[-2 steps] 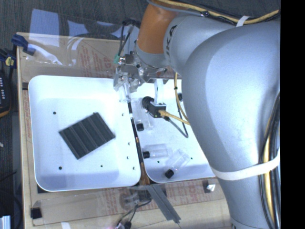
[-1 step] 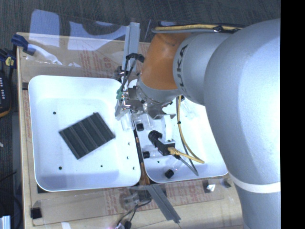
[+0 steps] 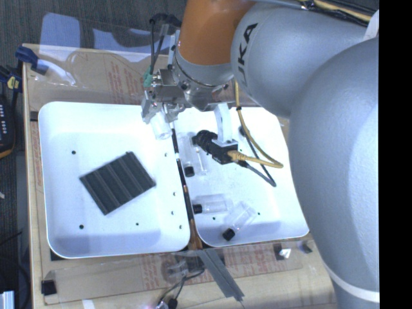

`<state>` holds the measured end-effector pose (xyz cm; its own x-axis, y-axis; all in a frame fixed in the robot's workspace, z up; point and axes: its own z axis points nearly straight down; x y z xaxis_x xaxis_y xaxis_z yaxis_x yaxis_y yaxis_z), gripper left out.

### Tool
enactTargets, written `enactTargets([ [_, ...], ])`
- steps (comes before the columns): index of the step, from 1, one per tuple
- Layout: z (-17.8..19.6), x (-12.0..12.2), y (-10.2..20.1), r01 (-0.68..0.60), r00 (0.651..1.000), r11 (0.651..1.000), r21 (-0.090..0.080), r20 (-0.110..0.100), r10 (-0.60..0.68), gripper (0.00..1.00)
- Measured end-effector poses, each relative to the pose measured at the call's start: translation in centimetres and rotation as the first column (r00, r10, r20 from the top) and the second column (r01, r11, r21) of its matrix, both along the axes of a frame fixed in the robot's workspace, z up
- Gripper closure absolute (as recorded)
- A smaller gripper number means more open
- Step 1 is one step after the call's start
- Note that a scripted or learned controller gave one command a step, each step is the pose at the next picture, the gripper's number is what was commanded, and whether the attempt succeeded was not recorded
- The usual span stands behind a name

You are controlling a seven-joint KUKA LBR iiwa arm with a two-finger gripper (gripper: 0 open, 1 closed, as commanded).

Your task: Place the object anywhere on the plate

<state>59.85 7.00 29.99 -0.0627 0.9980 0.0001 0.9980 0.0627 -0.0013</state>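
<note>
The plate (image 3: 117,182) is a dark grey ribbed rectangle lying flat in the left bin (image 3: 58,127), turned at an angle. My gripper (image 3: 161,116) hangs over the right edge of that bin, close to the divide between the bins, up and to the right of the plate. A small clear piece (image 3: 163,131) shows just under the gripper; I cannot tell whether it is held. Several clear plastic objects with black ends lie in the right bin (image 3: 283,217), among them one (image 3: 212,206) near the front and another (image 3: 235,224) beside it.
The grey arm with its orange band (image 3: 206,24) covers the upper right of the view. A black connector with a yellow cable (image 3: 222,152) hangs over the right bin. Tape and loose parts (image 3: 193,269) lie on the bench in front of the bins.
</note>
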Motion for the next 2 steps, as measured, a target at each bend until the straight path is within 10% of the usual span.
enactTargets([
  [1,3.3,1.0,7.9,-0.224,0.975,0.975,0.001,0.000,0.224,1.00],
  [2,14.3,5.7,14.2,-0.236,0.972,0.972,0.002,0.002,0.236,1.00],
])
